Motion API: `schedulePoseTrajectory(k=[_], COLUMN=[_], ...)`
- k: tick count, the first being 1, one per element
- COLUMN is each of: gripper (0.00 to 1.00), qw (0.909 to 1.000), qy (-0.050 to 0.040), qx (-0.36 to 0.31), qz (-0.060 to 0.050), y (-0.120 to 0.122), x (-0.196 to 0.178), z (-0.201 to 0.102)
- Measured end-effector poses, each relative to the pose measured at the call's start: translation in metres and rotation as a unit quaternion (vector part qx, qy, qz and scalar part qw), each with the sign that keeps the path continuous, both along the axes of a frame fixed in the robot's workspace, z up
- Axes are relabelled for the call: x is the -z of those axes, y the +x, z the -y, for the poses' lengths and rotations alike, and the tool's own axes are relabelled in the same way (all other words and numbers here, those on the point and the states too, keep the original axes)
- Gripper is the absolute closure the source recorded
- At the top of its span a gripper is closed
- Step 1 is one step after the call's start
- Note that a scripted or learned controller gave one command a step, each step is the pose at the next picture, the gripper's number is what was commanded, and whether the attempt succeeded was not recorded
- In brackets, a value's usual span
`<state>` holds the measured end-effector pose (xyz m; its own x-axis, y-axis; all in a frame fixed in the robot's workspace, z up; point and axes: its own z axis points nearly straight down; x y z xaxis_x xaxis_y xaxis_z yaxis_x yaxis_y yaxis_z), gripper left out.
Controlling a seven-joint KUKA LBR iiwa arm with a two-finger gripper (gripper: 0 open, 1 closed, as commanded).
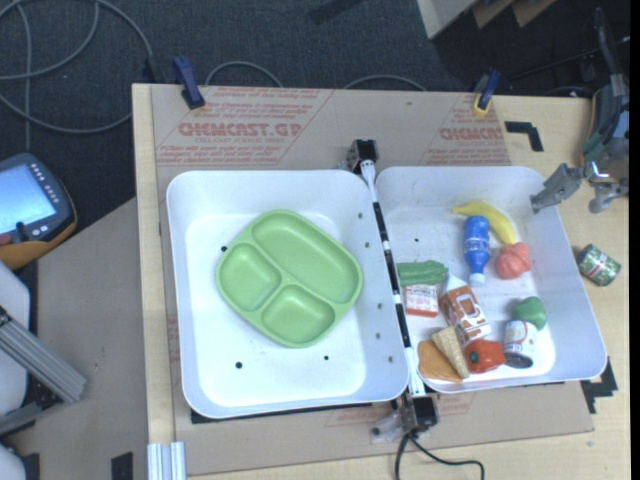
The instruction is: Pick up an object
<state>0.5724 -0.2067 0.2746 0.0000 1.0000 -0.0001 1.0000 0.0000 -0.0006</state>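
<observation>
Right bin [560,258]: toy foods | left bin [190,268]: green tray [289,278]

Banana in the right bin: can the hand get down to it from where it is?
Probably yes. The banana lies exposed near the bin's far side, only the blue bottle touching it, and the hand hovers just beyond the bin's rim.

Two bins are set side by side on the table [300,118]. A divided plate [290,278] lies in the left bin [200,368]. In the right bin [570,338], a banana [490,218] lies behind a bottle [477,246]; a small can [600,265] lies outside, right of its rim.
</observation>
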Motion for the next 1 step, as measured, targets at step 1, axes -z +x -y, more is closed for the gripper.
schedulePoseTrajectory(k=[1], gripper=[0.0], qw=[1.0], qy=[0.0], qx=[-0.002], qz=[0.0], y=[0.0669], x=[0.0867], z=[-0.0182])
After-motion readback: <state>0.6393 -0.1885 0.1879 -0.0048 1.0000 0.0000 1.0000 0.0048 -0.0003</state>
